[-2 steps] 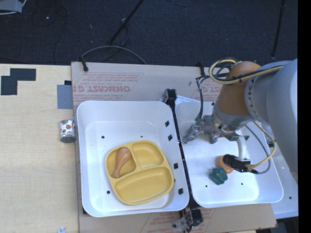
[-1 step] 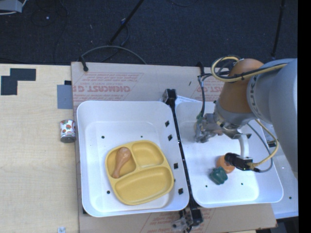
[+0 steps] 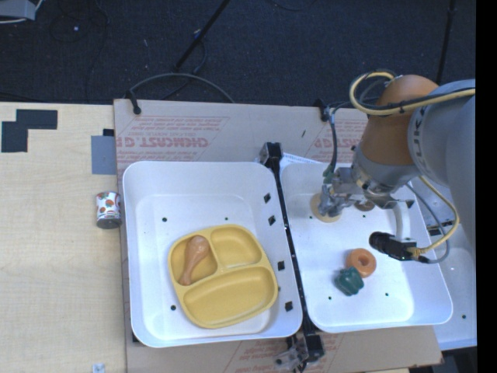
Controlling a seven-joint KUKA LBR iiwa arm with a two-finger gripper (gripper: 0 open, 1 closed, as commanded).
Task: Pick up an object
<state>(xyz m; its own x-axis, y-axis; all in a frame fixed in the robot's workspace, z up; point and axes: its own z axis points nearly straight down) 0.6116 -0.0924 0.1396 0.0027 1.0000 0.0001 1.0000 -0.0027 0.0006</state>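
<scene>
1. Gripper (image 3: 330,205) sits low in the right bin (image 3: 435,309), near its back-left corner, directly over a small tan disc-like object (image 3: 325,211). I cannot tell how the jaws stand; wrist hardware and cables cover them from above.

2. The tan object lies on the bin floor under the gripper, near the divider between the bins. It appears to be the thing being tried for, though whether there is contact cannot be confirmed at this angle.

3. Two other candidates lie further forward in that bin: an orange ring (image 3: 362,262) and a green block (image 3: 349,281), just beside each other and well apart from the gripper.

4. The left bin (image 3: 147,185) holds a yellow divided plate (image 3: 233,290) with a toy drumstick (image 3: 194,256) lying in its rear-left compartment.

5. A small patterned can (image 3: 108,209) lies on the bench outside the left bin, beyond the likely working area.

6. Judgement: the arm is placed for a vertical descent on the tan object. A flat, low item near the wall gives the gripper little to close on, so a slip is a fair risk.
</scene>
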